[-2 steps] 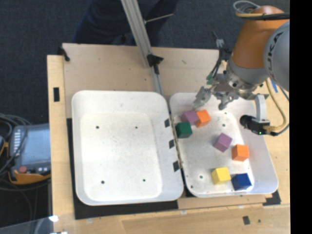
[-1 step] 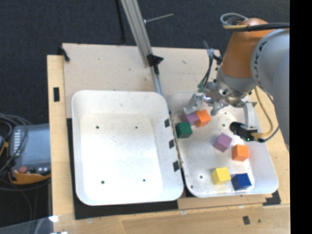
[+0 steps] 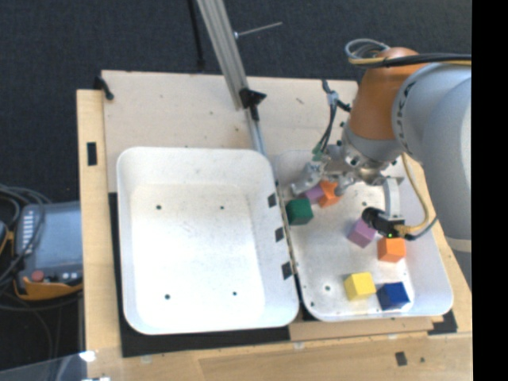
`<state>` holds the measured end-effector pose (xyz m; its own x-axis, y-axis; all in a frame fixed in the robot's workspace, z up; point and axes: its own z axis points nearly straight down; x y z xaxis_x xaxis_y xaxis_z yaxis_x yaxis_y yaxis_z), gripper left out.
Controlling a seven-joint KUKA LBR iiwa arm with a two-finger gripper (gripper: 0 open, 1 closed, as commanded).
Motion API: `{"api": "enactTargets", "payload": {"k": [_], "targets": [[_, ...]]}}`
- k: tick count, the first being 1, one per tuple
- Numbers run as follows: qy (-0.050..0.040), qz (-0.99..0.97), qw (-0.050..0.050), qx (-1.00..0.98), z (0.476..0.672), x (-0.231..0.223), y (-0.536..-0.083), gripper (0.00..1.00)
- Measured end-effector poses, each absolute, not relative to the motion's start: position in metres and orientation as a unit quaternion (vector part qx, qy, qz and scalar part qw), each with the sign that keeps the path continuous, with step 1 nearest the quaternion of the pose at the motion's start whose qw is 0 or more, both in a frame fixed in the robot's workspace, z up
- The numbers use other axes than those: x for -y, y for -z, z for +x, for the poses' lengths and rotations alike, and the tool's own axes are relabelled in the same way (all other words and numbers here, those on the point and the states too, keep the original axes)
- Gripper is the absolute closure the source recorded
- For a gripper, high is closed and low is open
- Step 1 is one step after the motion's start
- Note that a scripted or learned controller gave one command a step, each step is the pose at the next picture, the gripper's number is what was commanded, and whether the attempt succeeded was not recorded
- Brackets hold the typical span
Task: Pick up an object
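1. While the grey arm (image 3: 429, 125) reaches in from the right with its orange band (image 3: 373, 105) above the wrist, the gripper (image 3: 321, 182) sits low over the far left part of the right bin (image 3: 429, 304); whether it is open or closed cannot be told.
2. Just beneath the gripper lie a small purple block (image 3: 315, 192) and an orange block (image 3: 329, 198), touching each other; whether either is gripped cannot be made out.
3. A green block (image 3: 299, 211) rests just beside them, near the bin's left wall.
4. Farther toward the near side, a second purple block (image 3: 362, 232) and a second orange block (image 3: 391, 249) lie near each other.
5. A yellow block (image 3: 359, 285) and a blue block (image 3: 393, 295) sit side by side by the near rim.
6. The left bin (image 3: 198, 240) stands alongside on the bench (image 3: 159, 101).
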<state>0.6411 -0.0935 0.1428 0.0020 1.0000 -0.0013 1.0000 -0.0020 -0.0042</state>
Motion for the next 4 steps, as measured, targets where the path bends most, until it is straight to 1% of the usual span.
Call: {"api": "enactTargets", "payload": {"k": [1, 2, 3, 4], "targets": [[0.0008, -0.709, -0.002, 0.705, 0.643, 0.095, -0.157, 1.00], [0.0023, -0.707, -0.003, 0.708, 0.649, 0.095, -0.222, 1.00], [0.0000, -0.707, -0.002, 0.708, 0.650, 0.097, -0.216, 1.00], [-0.0001, -0.705, 0.000, 0.709, 0.654, 0.044, -0.211, 1.00]]}}
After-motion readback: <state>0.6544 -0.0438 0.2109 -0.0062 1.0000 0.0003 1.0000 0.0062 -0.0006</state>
